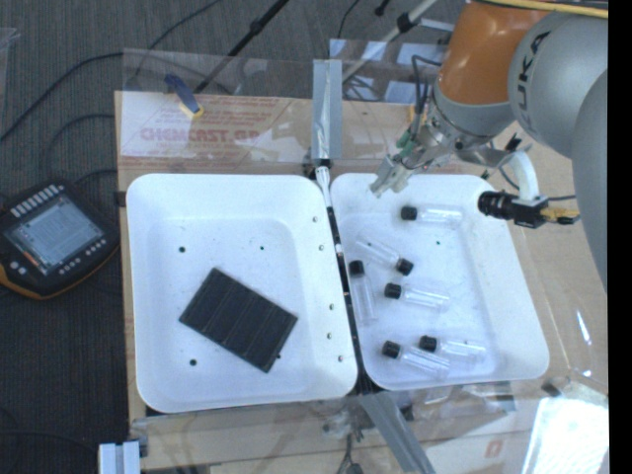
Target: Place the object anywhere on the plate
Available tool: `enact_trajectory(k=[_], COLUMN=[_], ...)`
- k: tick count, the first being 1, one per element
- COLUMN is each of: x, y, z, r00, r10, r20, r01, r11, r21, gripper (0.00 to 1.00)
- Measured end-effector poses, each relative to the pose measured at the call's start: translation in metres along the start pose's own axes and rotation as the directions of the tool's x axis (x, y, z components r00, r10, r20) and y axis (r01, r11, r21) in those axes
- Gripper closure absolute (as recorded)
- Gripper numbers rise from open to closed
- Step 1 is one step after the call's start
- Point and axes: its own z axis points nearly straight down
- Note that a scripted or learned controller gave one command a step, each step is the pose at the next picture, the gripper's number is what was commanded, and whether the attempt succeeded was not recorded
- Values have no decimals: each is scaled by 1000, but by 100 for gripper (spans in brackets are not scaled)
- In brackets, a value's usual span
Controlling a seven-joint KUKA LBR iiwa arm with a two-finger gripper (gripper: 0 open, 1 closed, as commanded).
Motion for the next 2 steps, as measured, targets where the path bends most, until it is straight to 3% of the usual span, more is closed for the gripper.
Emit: enact_trajectory(k=[1,2], x=[77,166], y=[53,71], z=[23,31], r00=[1000,992], r10=[26,-128], r20=[-1,-2], r01=[-26,128], r11=[1000,992], r21=[1,2], gripper=[100,100])
